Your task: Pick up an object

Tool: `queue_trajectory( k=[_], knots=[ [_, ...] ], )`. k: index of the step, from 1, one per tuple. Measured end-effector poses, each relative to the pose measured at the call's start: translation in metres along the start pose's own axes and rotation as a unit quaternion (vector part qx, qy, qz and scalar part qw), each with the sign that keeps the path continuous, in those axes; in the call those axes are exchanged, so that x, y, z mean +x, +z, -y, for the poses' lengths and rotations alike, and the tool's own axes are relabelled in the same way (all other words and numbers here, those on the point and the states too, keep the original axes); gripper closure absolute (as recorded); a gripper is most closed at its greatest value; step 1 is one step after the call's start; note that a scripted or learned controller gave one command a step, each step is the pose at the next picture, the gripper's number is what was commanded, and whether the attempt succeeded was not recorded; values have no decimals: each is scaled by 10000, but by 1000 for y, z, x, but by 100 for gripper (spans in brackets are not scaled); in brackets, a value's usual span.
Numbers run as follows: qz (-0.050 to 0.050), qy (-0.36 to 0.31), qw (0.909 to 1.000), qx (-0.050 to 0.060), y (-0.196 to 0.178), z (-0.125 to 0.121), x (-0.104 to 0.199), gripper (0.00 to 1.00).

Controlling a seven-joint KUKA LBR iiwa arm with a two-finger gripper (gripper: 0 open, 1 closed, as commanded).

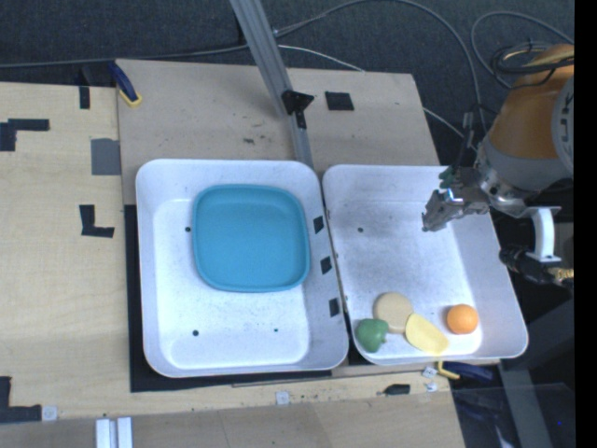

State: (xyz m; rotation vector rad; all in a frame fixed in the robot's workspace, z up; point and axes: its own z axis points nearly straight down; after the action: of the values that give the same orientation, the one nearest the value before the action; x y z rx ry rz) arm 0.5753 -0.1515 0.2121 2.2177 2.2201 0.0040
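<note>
The end effector [438, 215] hangs over the upper part of the right shallow white bin [373, 203], well apart from any object; whether it is spread or pressed together cannot be told. The candidates cluster at that bin's lower edge: a small orange ball [461, 319], a yellow oval piece [426, 334], a beige round disc [393, 307] and a green lump [371, 333], the last three touching, which would crowd a grasp. A square blue plastic plate [250, 237] lies in the left white bin [163, 278].

Two bins sit side by side on the bench [224, 101]. A square plate [250, 237] lies in the left bin [159, 250], toward its far half. In the right bin [485, 278], four items cluster along the near edge: a round cookie-like piece [393, 307] at centre, a small leafy toy [371, 333] to its near left, a banana-shaped piece [426, 334] to its near right, and a ball [462, 319] further right. The gripper [438, 215] hangs over the right bin's far half, well apart from the cluster
</note>
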Motion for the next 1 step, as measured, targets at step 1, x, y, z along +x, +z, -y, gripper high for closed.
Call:
queue_trajectory(
  k=[1],
  knots=[
    [0,1,10000,-2,-62,-2,2,100]
  ],
)
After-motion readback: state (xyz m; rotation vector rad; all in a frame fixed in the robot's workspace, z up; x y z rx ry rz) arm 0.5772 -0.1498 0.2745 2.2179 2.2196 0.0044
